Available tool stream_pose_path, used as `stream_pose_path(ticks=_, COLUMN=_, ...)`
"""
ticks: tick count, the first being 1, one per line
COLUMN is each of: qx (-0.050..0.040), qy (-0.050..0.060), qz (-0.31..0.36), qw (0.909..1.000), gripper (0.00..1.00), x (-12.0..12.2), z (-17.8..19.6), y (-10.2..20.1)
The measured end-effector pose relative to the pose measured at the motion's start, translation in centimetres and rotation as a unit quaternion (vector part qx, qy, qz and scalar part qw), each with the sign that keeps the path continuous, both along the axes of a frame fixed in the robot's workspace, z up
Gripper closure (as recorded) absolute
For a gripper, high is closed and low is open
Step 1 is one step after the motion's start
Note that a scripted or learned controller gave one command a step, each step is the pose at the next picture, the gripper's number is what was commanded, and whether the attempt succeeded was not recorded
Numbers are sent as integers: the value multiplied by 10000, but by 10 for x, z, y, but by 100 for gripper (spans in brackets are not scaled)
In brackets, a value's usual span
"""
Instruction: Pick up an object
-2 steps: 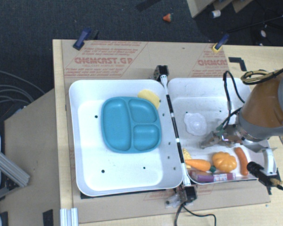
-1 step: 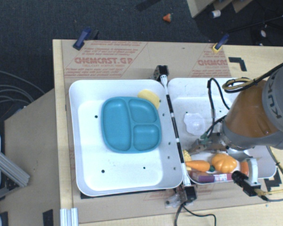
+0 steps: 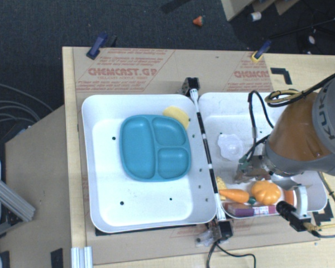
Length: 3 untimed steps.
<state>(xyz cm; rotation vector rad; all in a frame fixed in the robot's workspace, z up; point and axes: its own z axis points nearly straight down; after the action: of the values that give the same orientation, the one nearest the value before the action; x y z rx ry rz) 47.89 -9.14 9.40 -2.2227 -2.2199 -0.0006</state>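
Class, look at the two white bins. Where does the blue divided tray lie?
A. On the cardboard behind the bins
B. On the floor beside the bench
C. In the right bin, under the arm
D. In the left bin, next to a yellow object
D: the blue divided tray lies in the left bin, with a yellow object at its far right corner.
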Motion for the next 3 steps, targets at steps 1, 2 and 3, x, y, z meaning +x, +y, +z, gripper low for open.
stream_pose_path(ticks=1, qx=1, qy=4, qz=8, qw=10000, gripper=100, x=0, z=90, y=29)
stream_pose_path(ticks=2, qx=2, qy=8, qz=11, qw=10000, gripper=100, x=0, z=90, y=102)
stream_pose_path(ticks=3, qx=8, qy=21, qz=10, qw=10000, gripper=100, x=-1, z=16, y=188)
